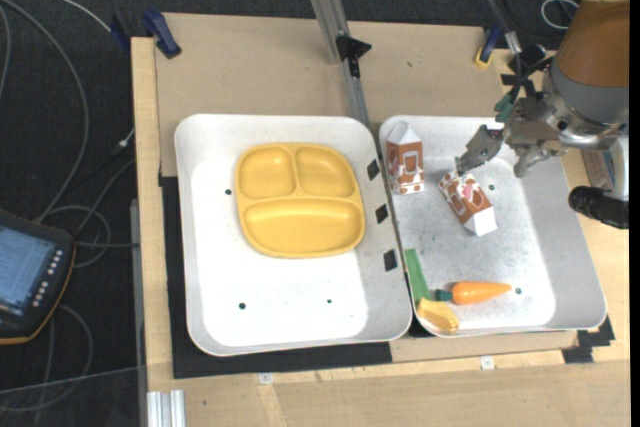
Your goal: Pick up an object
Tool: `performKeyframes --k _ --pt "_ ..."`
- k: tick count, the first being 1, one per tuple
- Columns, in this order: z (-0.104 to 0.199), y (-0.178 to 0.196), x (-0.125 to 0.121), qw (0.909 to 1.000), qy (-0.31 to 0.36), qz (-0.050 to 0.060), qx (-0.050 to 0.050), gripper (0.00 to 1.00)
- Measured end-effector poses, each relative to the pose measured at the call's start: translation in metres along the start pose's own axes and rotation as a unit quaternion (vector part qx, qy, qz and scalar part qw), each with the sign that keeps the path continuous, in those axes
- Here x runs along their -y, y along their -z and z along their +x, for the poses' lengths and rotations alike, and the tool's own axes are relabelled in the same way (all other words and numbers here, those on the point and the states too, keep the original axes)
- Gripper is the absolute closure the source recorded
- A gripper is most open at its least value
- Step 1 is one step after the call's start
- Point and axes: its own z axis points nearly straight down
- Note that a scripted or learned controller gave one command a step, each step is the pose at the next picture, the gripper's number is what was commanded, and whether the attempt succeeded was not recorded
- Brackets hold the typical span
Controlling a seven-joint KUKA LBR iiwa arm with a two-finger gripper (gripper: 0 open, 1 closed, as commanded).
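Gripper: the gripper (503, 150) hung over the upper part of the right bin (560, 255), its fingers (478, 151) spread apart and grasping nothing.
Nearest thing: a small carton lying on its side (468, 201) sat in the right bin, just below and left of the fingertips, apart from them.
Other things: an upright carton (404, 162) stood by the bin's left wall; a toy carrot (480, 292) and a yellow piece (438, 317) lay near the front edge.
Left bin: the left bin (200, 245) carried a yellow divided plate (299, 198).
Handling: the tipped carton looked light, fairly stiff, likely hollow and crushable under hard squeeze.
Hold: across its two long flat sides seemed best; the slanted roof end would probably slip.
Worktop: the worktop (250, 65) carried both bins.
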Motion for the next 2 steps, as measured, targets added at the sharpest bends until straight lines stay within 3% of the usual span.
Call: performKeyframes --k 1,2 --pt "0.0 0.0 0.0 1.0 0.0 0.0 0.0 0.0" --pt "-0.009 -0.049 0.004 1.0 -0.001 0.002 0.0 0.0"
